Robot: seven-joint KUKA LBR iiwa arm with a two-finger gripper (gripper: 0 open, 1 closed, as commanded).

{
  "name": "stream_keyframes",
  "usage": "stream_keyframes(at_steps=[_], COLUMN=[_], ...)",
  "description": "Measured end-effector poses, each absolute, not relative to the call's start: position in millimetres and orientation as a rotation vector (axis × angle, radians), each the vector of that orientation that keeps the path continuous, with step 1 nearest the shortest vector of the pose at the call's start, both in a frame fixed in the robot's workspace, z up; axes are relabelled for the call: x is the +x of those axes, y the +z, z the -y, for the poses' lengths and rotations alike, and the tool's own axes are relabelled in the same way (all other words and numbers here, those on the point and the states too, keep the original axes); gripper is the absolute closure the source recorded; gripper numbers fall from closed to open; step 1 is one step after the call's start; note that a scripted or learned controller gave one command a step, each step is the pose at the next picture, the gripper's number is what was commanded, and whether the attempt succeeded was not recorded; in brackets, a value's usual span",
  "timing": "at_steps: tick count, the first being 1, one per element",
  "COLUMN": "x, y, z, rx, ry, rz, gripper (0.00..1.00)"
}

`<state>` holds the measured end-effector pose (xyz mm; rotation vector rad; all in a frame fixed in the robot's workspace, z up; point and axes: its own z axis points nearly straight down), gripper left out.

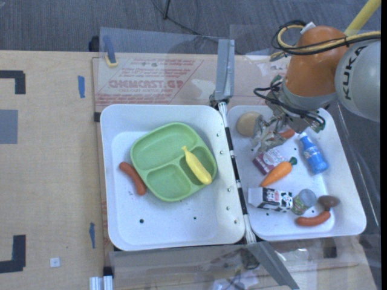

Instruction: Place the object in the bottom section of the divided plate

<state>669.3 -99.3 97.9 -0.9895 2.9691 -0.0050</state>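
Bins sit side by side on the bench, the left bin [115, 222] and the right bin [354, 219] touching along their shared edge. In the left bin lies a green divided plate [158, 151], turned at a slant, with one large section on its far side and two smaller ones on its near and right sides. A yellow banana [196, 165] rests in the right-hand section, partly over the ridge between sections. A red sausage [132, 178] lies on the bin floor just beside the plate's left rim, outside it.

The arm [314, 62] reaches in from the right and hangs over the far part of the right bin, its gripper [273, 132] pointing down among the items there. Whether the gripper is open, closed or holding anything cannot be told; its tip is a blur of metal and cable.

Just left of the gripper lies a tan round object [247, 124]. A blue bottle [312, 154] lies to its right. Nearer are a dark red packet [270, 159], a carrot [278, 172], a small black-and-white carton [272, 199], a grey round piece [305, 199], a brown piece [328, 202] and a second sausage [313, 220].
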Motion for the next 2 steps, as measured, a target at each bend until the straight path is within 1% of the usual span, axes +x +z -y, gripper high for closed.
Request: stream_keyframes(at_steps=[1,2], x=[668.6,668.0], y=[187,186], z=[49,89], rx=[-1.721,-2.242], ry=[-0.003,-0.002], rz=[-2.615,-2.189], gripper=[1.00,1.00])
